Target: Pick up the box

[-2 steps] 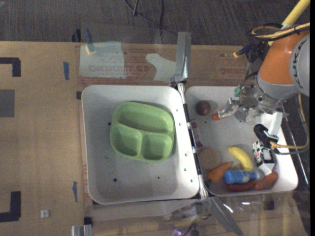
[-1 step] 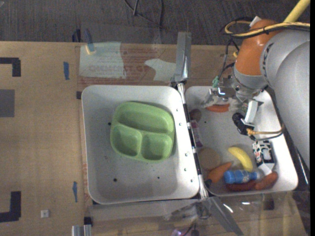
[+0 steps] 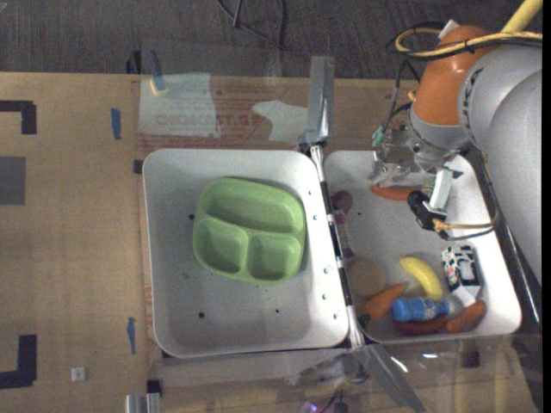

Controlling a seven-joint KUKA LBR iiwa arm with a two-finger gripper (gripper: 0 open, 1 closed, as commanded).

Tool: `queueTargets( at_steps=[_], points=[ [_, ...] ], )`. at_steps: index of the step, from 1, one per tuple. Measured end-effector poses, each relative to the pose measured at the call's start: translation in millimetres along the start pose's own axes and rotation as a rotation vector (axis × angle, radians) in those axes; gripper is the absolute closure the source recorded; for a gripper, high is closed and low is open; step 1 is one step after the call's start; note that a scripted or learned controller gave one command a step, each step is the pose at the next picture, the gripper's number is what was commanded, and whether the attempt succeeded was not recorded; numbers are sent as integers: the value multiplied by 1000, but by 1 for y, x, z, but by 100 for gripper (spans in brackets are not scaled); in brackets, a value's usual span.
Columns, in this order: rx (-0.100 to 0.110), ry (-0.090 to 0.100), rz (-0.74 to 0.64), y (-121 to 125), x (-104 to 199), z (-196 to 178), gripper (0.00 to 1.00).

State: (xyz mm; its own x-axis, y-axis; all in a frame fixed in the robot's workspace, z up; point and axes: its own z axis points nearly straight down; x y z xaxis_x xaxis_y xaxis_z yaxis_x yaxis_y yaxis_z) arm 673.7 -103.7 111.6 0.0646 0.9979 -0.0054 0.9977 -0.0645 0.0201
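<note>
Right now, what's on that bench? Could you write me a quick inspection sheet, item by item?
Surface: two white bins, left bin and right bin, on a brown bench.
Job's things: box, white with dark print, lies near the right bin's right wall.
Clutter: green tray in the left bin; banana, blue bottle, carrot and other toy food in the right bin.
Grippers: gripper low over the right bin's far end, apart from the box.
Cables: yellow cable loops over the arm; black cable on the floor.
Surroundings: blue tape on the bench.

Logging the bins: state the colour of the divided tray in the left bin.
Light green tray, seen clearly in the camera view.
</note>
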Motion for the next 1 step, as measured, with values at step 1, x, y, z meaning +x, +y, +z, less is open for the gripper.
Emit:
queueTargets(
  at_steps=[1],
  points=[
    [20, -1, 501, -4, -12, -114, 100]
  ],
)
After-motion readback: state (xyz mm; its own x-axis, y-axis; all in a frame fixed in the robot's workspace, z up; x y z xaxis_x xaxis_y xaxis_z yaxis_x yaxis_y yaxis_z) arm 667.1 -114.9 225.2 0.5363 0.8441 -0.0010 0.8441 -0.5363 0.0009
